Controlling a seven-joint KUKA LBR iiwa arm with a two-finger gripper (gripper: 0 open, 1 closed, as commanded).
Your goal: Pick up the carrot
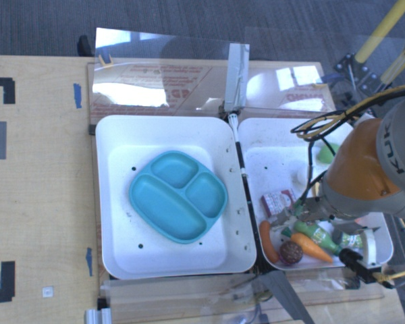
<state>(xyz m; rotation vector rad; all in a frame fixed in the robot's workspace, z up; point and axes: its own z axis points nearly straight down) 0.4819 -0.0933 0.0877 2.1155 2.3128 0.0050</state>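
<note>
Wooden bench [40,181], right bin [270,147] cluttered: carrot [311,246] probably light, stiff, smooth, best pinched across thick middle; gripper [309,214] close above, jaw state impossible to tell.

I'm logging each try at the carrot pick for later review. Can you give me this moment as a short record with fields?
left bin: white bin holding a blue divided plate
right bin: white bin holding a carrot, a second orange piece, a dark red round item, a small packet and a green item
arm: grey, orange band, over the right bin
carrot: lying flat near the bin's front edge
grasp: fingers hidden, cannot be judged
</note>
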